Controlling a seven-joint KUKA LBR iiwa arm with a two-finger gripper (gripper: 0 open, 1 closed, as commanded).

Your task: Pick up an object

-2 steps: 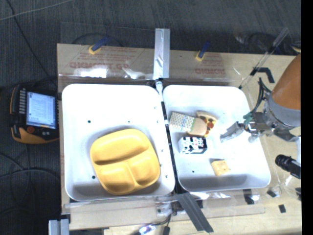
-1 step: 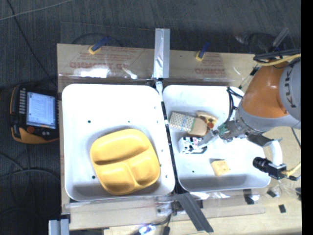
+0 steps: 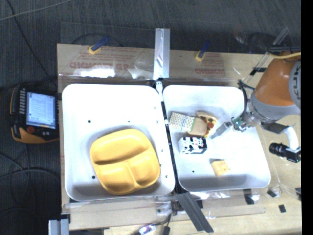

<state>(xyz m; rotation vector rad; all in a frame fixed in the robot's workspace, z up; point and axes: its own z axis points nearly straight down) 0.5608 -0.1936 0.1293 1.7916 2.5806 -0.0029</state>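
The little sandwich toy (image 3: 204, 124) lies in the right bin (image 3: 244, 177), near the gripper (image 3: 222, 129). It looks light and soft, so pinch its sides gently. I cannot tell how the jaws stand.

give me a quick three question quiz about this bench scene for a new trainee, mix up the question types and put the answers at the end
1. True or false: the yellow divided tray lies in the right bin.
2. Multiple choice: which item lies nearest the front wall of the right bin? A) the small yellow block B) the black and white card C) the patterned packet
3. Fill in: the gripper hangs over the ____ bin.

Key
1. False; it lies in the left bin.
2. A.
3. Right, beside the brown toy with red spots.
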